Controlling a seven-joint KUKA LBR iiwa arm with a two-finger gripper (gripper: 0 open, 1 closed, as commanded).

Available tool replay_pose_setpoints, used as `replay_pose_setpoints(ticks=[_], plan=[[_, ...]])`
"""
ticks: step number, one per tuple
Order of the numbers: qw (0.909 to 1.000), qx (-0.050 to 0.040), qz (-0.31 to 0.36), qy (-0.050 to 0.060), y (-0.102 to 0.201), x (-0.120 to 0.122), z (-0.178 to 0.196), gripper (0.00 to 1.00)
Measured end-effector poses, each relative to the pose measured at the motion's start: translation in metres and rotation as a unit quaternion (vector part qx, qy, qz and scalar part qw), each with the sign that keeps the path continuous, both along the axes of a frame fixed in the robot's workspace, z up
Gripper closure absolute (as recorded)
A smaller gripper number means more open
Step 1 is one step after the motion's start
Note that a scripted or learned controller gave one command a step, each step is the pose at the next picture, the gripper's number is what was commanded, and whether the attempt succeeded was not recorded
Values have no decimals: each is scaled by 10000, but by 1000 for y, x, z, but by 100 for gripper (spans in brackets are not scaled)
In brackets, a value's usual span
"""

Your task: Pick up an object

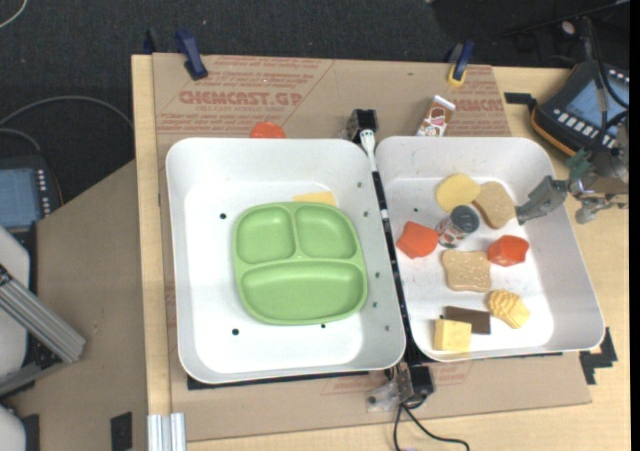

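One fixed camera looks down at a slant from above the table (300, 84), far enough to take in both white bins (200, 239) whole.

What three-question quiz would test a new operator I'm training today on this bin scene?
1. True or false: the green divided plate lies in the left bin.
2. Which touches the round yellow piece? A) bread slice B) corn cob C) cheese block
3. Near which rim of the right bin is the end effector?

Key: 1 true; 2 A; 3 the right rim.
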State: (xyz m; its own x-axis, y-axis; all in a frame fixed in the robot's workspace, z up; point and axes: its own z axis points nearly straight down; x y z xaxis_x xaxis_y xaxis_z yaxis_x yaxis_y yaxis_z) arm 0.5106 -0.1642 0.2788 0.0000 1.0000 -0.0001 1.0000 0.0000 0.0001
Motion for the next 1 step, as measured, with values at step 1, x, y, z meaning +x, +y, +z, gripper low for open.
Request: replay_pose_setpoints(ticks=[1], plan=[[10000, 1, -19, 33, -63, 39, -93, 0]])
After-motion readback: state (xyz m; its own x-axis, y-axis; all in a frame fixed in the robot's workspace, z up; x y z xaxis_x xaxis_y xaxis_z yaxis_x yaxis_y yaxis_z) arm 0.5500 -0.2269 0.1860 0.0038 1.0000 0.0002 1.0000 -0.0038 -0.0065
